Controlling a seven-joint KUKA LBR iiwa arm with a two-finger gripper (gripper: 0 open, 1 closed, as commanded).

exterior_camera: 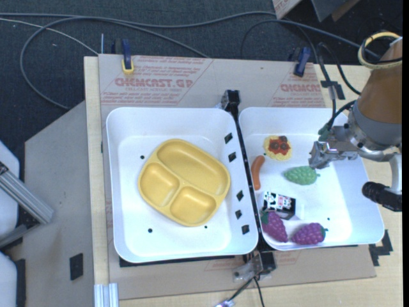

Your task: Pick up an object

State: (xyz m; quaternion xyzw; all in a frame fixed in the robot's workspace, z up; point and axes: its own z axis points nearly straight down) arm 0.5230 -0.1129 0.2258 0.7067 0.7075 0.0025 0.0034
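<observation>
The right bin (358, 190) holds several toy foods. A green leafy piece (301, 175) lies near its middle. A pizza slice (278, 147) sits toward the back left, with an orange sausage (257, 171) beside the divider. A black-and-white carton (279, 203) and two purple grape bunches (275, 226) (309, 233) lie at the front. My gripper (319, 157) hangs just above and right of the green piece, close to its upper right edge. The view from above does not reveal how its tips stand.
The left bin (121, 171) holds a yellow divided plate (184, 181). A black clip strip (238, 171) runs between the bins. The grey arm (383, 101) with its orange band reaches in over the right bin's far right side. Cables trail behind the bench.
</observation>
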